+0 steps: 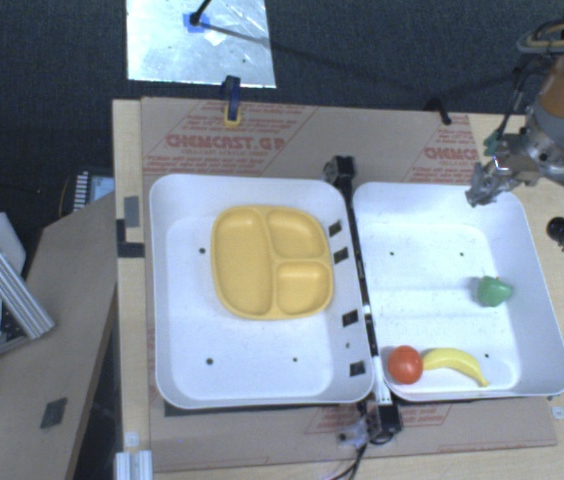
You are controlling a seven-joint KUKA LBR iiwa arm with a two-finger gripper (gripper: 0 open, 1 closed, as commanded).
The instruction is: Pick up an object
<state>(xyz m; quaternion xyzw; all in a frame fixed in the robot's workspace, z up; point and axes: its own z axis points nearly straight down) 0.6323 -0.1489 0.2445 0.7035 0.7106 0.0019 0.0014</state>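
White bins, 2 of them, sit side by side on the counter. The right bin (432, 268) holds 3 things: 1 green piece (493, 291), 1 red ball (405, 364), 1 banana (456, 363) lying lengthwise along the near wall. The gripper (484, 190) hovers at the far corner; all 3 lie nearer the camera. Whether it is open or closed I cannot tell.
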